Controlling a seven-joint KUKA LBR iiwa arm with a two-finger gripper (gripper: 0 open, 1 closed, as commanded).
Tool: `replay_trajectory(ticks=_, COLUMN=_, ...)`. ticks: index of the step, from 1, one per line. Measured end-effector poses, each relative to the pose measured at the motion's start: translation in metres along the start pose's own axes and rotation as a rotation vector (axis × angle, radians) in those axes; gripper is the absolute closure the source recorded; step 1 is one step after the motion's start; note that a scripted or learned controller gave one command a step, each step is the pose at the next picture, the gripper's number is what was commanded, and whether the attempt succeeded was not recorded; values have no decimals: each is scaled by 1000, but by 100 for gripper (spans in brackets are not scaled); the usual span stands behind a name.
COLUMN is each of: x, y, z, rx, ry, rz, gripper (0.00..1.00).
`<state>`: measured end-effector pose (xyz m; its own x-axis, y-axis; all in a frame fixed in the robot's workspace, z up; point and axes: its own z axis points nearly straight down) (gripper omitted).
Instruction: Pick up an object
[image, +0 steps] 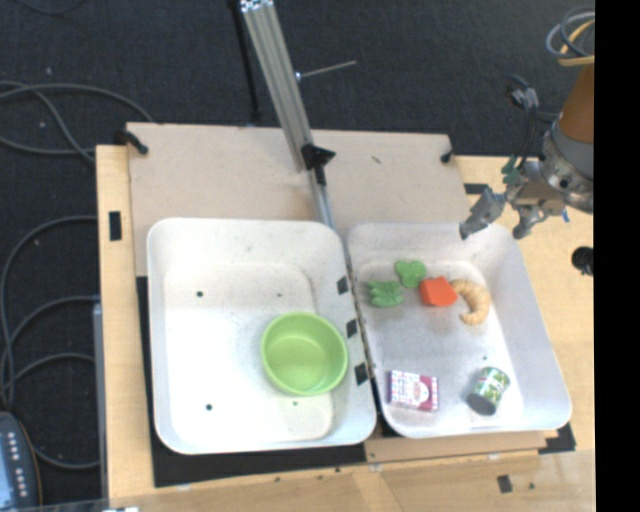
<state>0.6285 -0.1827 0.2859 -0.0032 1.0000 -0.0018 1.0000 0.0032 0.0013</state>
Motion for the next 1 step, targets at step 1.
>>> replay_trajectory(ticks=1, x=0, y=0, z=0, rx=0, ry=-1, rz=-1, gripper=0)
